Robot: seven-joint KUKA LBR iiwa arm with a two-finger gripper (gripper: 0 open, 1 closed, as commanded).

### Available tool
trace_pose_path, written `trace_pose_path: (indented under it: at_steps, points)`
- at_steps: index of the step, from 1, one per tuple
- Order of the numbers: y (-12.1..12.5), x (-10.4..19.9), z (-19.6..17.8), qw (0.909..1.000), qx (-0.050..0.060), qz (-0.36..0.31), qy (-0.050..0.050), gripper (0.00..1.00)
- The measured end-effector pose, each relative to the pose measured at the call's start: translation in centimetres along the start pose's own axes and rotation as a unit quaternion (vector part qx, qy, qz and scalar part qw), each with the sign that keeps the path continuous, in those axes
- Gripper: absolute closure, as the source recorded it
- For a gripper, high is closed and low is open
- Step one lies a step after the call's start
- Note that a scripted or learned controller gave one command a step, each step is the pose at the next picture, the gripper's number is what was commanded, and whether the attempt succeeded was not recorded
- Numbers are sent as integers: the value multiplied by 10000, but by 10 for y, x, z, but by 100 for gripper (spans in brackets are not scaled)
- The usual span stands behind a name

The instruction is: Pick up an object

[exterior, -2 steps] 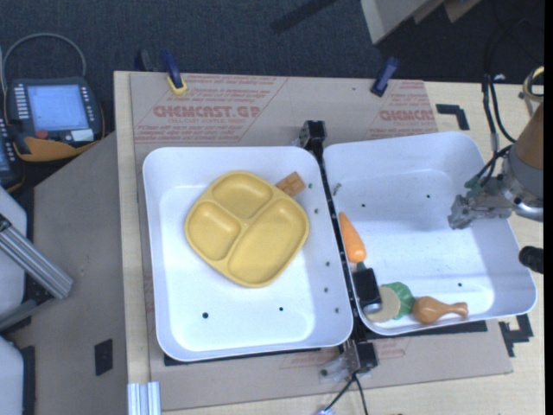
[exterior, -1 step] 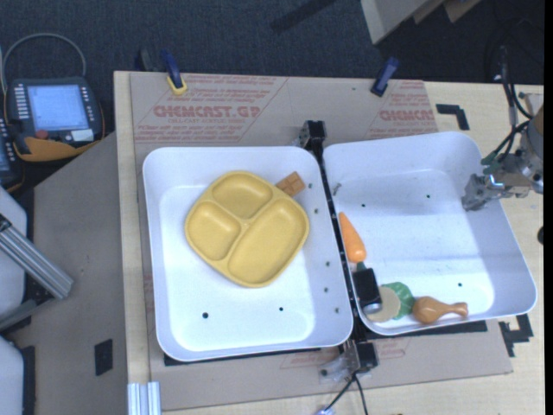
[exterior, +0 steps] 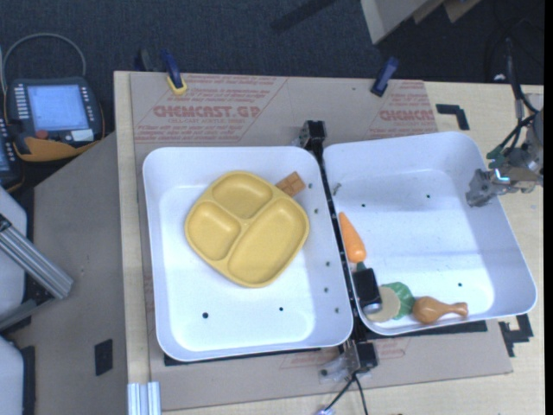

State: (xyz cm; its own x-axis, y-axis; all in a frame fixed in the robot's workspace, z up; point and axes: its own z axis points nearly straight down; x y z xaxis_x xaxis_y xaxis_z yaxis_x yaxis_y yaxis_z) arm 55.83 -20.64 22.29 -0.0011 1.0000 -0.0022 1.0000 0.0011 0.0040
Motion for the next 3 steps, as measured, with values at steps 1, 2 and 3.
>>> trace_pose_path:
  at_steps: [1,2,3]
  points:
    - [5,49,9,10000,28,-19,21,100]
    - [5,103,17,10000,30,-22,24,100]
    - [9,153,24,10000,30,-10,24,100]
